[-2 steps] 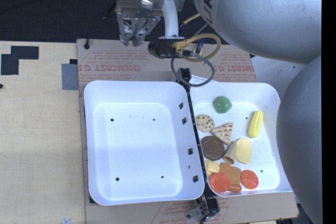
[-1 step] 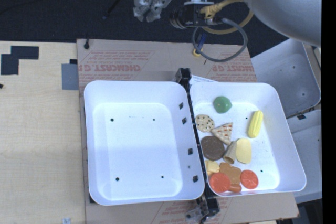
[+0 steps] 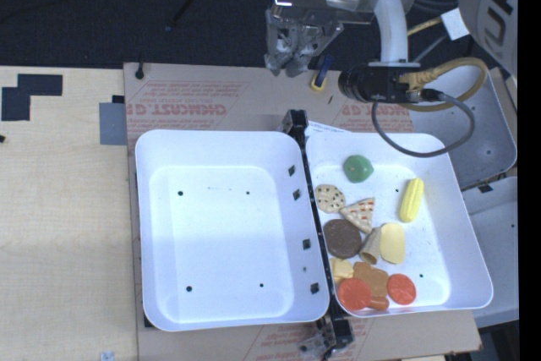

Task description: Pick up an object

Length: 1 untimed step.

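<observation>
Camera view: I am hanging my gripper (image 3: 292,63) high, holding nothing; I cannot tell its state. Next I am reaching down to the green ball (image 3: 357,167) below.

The gripper (image 3: 292,63) hung above the cardboard sheet (image 3: 211,101), beyond the two bins. The left bin (image 3: 215,300) lay beside the right bin (image 3: 448,266), which held a green ball (image 3: 357,167), a corn cob (image 3: 411,199), a brown disc (image 3: 341,237) and other toy foods.
</observation>
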Available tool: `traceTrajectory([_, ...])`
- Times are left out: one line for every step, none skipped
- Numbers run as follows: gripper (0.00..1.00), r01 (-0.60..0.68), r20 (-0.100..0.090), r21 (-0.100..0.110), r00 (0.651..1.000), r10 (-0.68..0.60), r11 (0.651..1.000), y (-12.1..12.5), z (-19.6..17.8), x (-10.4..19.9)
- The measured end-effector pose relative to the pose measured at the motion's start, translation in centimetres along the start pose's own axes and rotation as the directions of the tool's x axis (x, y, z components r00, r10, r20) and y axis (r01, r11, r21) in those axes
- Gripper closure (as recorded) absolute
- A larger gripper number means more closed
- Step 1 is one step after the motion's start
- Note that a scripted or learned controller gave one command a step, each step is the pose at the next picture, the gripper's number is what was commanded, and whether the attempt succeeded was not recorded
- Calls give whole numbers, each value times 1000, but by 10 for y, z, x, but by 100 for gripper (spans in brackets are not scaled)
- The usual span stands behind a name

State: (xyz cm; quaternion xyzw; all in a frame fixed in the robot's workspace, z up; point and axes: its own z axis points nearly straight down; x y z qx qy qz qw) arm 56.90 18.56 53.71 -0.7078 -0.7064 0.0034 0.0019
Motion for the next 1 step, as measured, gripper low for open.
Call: traceTrajectory([100, 2, -3, -8, 1000, -2, 1000, 51, -2, 58])
